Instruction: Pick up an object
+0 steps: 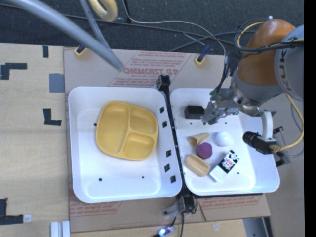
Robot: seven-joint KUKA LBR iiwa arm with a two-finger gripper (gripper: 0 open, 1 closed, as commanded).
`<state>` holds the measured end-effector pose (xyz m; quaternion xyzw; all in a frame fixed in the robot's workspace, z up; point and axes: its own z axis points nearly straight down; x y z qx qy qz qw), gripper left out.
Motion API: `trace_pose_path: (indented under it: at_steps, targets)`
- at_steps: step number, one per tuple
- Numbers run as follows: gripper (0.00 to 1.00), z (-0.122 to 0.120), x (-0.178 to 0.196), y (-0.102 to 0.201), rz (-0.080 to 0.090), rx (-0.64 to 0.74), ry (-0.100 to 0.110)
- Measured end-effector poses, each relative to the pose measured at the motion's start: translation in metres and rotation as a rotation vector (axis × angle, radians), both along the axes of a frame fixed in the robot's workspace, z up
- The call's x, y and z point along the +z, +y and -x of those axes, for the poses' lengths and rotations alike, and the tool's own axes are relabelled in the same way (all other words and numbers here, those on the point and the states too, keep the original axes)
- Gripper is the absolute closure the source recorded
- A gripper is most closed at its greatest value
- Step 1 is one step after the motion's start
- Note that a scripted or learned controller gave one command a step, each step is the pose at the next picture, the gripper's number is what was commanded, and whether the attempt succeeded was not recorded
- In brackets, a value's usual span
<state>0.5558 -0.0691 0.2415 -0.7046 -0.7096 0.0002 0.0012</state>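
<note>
Hovering in the right bin, the gripper, finger state untellable, should descend squarely over the purple ball.

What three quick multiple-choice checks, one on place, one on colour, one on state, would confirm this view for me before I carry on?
1. Where is the yellow plate?
A. in the left bin
B. in the right bin
C. on the cardboard

2. What colour is the ball next to the white egg?
A. green
B. purple
C. red

3. How does the plate lie?
A. flat, compartments facing up
B. on edge against the bin wall
C. upside down

Answers:
1. A, the plate sits inside the left bin, apart from the small items.
2. B, the ball is purple, in the right bin above the bread roll.
3. A, its three compartments are open to the camera.

The gripper hangs over the right bin's upper part.
</note>
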Motion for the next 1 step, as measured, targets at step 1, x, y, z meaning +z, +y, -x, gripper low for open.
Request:
trace_pose_path:
  at_steps: [1]
  targets:
    - [1.0,0.0018,-0.0099,0.0449,0.001,-0.003,0.001]
